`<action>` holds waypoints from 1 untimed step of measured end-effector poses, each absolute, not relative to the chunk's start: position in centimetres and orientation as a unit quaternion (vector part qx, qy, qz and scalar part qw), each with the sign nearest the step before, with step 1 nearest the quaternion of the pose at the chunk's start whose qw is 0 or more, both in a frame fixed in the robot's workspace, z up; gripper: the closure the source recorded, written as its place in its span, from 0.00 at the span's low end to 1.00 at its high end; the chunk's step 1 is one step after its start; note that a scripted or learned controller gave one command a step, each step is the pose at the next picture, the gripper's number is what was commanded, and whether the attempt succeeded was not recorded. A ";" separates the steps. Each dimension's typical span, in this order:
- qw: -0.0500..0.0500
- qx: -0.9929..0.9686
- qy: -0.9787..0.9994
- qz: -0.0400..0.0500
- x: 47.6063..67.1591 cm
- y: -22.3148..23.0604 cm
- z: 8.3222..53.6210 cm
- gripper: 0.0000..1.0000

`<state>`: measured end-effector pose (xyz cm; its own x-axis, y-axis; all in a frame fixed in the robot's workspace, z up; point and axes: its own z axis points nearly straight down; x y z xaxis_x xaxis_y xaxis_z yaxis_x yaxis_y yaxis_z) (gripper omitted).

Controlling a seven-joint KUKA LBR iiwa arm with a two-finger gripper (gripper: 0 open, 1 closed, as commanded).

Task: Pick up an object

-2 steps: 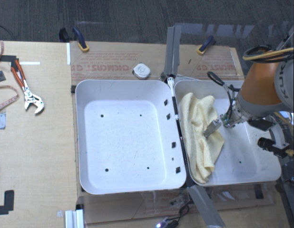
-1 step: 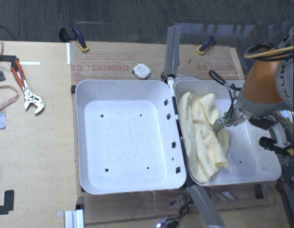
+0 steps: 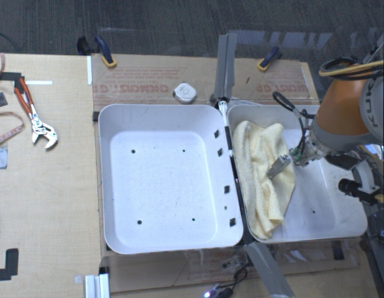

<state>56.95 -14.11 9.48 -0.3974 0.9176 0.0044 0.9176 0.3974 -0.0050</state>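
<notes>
A crumpled cream towel lies along the left side of the right bin, reaching from the back wall almost to the front. The gripper hangs low over the towel's right edge, its grey fingers pointing down and left against the cloth. The arm, with its orange band, comes in from the right above the bin. How far the fingers stand apart cannot be made out.
The left bin stands beside the right one, a row of small black clips along the shared wall. A round white tape roll lies behind the bins. An adjustable wrench rests on the bench at far left. Clamps sit along the back edge.
</notes>
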 end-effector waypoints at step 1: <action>0.002 -0.548 -0.837 0.000 52.7 -12.0 8.9 0.00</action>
<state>52.67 -12.04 8.90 -0.3995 0.9167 0.0021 0.9167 0.3995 -0.0026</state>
